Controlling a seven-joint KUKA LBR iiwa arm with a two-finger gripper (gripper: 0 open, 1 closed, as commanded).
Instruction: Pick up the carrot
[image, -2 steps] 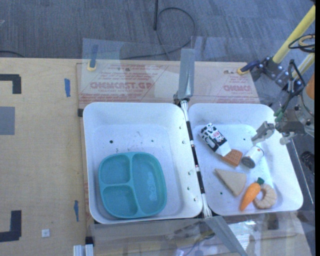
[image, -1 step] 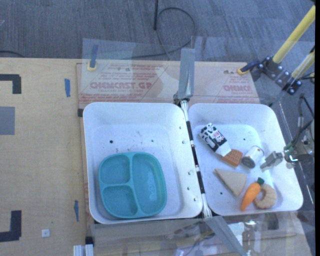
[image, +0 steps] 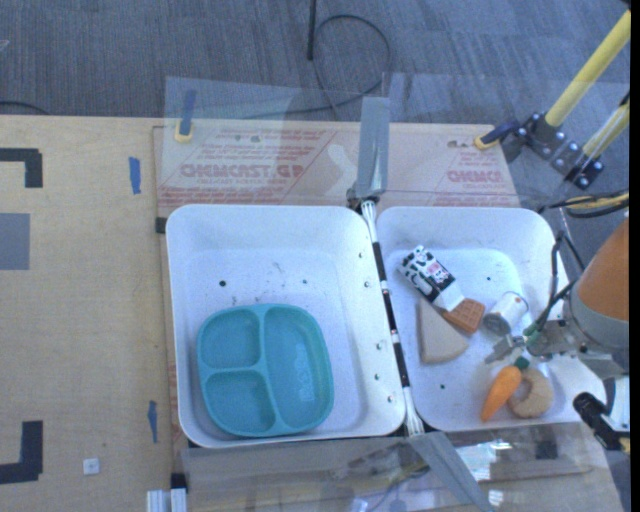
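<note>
The carrot (image: 500, 393) is orange with a green top. It lies tilted in the near right part of the right bin (image: 470, 225), its green end pointing up and to the right. My gripper (image: 522, 346) reaches in from the right and hovers just above the carrot's green end. The arm's orange band (image: 608, 278) shows at the right edge. I see nothing held in the gripper.
A tan round bun (image: 533, 397) touches the carrot's right side. A bread slice (image: 440, 338), a waffle piece (image: 465, 317), a black-and-white carton (image: 430, 275) and a silver can (image: 506, 309) lie nearby. A teal divided plate (image: 263, 370) sits in the left bin (image: 270, 235).
</note>
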